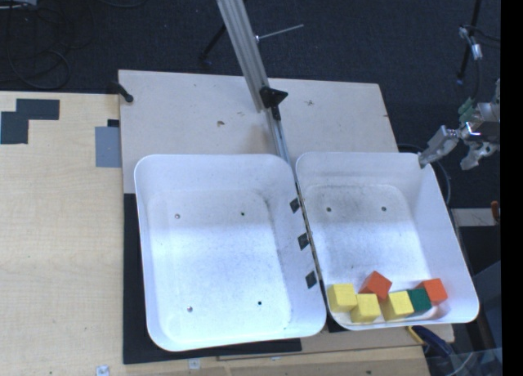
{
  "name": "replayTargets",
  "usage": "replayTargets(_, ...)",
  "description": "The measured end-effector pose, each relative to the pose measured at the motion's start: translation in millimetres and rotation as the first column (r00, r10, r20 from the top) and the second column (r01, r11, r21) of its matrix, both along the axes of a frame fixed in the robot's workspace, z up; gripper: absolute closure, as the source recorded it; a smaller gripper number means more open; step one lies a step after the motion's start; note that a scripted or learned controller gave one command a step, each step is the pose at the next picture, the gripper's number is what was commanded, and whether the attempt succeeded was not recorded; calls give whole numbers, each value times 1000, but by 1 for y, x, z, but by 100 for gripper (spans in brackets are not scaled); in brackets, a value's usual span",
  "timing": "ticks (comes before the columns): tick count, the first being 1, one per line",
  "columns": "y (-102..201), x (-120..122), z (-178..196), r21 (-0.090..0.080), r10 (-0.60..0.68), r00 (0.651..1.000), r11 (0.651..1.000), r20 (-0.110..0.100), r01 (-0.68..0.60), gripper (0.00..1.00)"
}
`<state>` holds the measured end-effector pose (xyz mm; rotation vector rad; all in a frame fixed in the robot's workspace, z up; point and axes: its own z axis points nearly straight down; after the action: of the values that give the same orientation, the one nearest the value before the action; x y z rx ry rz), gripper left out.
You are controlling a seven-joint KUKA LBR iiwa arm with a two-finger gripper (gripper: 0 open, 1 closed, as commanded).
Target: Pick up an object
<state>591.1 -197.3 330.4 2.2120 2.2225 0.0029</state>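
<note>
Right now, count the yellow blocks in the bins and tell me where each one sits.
3, all along the near edge of the right bin: the left yellow block, the middle yellow block, and the right yellow block beside a green block. None looks hidden.

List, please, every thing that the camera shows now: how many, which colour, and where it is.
Yellow blocks: three, yellow, near front edge of the right bin, in a rough row.
Orange blocks: two, orange-red, same bin; one behind the yellow row, one at its right end.
Green block: one, dark green, between the last yellow block and the right orange block.
Right bin: one, white, holds all blocks.
Left bin: one, white, beside the right bin.
Metal bar: one, silver, slanting down to the gap between the bins.
Bench board: one, pale, under the bins.
Gripper: one, grey, beyond the right bin's far right corner, away from the blocks.
</note>
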Motion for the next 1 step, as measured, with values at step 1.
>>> replayTargets(1,7,24,-37,4,-2,1000,1000,-10,2,0)
